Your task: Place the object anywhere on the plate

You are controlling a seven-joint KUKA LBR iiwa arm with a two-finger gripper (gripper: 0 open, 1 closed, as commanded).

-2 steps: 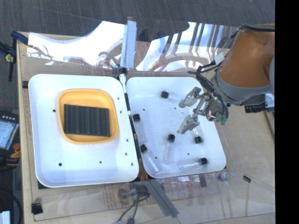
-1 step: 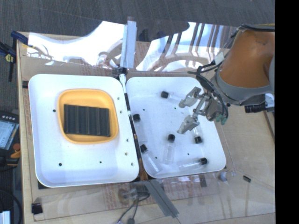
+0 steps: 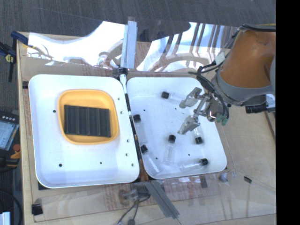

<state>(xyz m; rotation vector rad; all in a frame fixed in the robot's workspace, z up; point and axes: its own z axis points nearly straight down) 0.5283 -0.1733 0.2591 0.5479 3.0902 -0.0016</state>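
A yellow plate (image 3: 87, 99) with a dark ridged middle lies in the left bin (image 3: 42, 163). Several clear vials with black caps lie scattered in the right bin (image 3: 154, 102): one near the back (image 3: 165, 95), one at the left wall (image 3: 136, 118), one in the middle (image 3: 170, 142), one at the front right (image 3: 196, 163). My gripper (image 3: 188, 112) hangs over the right half of the right bin, fingers spread apart and nothing between them. It sits just above and right of the middle vial and next to another small capped vial (image 3: 198, 139).
A further vial (image 3: 147, 154) lies by the right bin's front left corner. The orange and grey arm (image 3: 246, 62) reaches in over the right bin's far right corner. A metal divider post (image 3: 129, 41) stands behind the two bins.
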